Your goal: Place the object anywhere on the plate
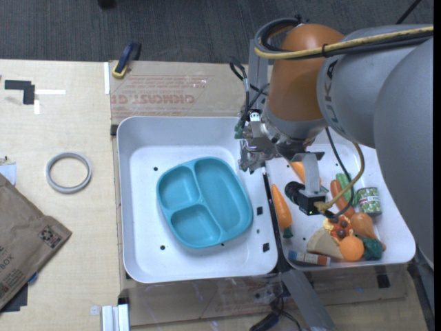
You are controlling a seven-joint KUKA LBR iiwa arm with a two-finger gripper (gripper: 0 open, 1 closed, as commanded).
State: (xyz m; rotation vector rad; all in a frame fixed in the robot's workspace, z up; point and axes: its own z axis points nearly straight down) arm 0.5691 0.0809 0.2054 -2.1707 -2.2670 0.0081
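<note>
One carrot (280,209), likely the object, lies in the right bin (402,234) beside the dividing wall, near the gripper (249,156) (its spread and any load I cannot tell), so I would grasp it mid-length, lift clear of that wall, then lower onto the blue plate (204,202) leftward.

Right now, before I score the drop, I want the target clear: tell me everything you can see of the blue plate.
The blue plate is a rounded rectangle, seemingly smooth moulded plastic, split by raised ridges into three compartments, all bare. It lies flat, turned at a slant, on the floor of the left white bin, apart from its walls. The gripper hangs beside its upper right corner; whether they touch cannot be told.
</note>
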